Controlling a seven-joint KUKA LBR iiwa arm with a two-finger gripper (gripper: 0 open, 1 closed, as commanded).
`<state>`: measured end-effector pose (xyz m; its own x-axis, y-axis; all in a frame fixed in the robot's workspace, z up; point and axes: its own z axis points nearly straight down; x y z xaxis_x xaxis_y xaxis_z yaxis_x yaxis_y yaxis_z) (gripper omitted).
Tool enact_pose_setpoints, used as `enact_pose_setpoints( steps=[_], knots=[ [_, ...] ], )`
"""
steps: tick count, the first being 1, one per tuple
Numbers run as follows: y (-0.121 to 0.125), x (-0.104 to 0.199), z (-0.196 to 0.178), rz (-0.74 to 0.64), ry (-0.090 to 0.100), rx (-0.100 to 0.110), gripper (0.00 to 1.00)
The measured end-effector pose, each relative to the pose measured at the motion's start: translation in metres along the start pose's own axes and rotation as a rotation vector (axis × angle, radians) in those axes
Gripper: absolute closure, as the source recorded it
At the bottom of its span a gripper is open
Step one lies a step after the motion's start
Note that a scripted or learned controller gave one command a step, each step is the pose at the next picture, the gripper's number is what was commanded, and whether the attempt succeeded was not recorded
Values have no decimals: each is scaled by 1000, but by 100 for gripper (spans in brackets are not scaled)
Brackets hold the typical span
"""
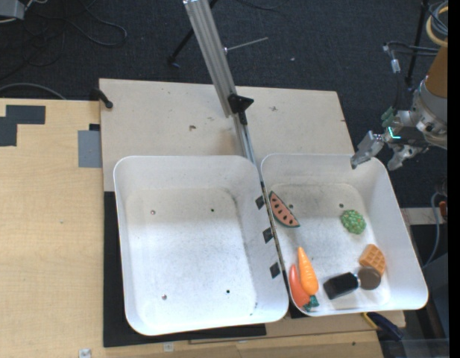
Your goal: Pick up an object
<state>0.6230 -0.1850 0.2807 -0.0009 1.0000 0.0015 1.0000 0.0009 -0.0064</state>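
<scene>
The right bin (390, 200) holds a watermelon slice (283, 209) near its left wall, a green leafy lump (353, 221), a waffle piece (372, 258), a brown and black brush-like item (349, 283), and an orange carrot (306, 271) lying on a red item at the front left corner. My gripper (380, 154) hangs above the bin's far right corner, open, with nothing between its fingers. It is well apart from every object.
The left bin (133, 200) sits beside the right one, with clips along the shared wall. A slanted aluminium rail (215, 58) rises behind the bins. A wooden bench surface (43, 230) lies to the left. Cables trail at the right edge.
</scene>
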Motion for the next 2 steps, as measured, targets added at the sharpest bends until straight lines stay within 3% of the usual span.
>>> enact_pose_setpoints(
  steps=[1,2],
  knots=[
    [1,0,-3,-3,-1,-4,0],
    [-3,-7,57,2,0,2,0]
  ],
)
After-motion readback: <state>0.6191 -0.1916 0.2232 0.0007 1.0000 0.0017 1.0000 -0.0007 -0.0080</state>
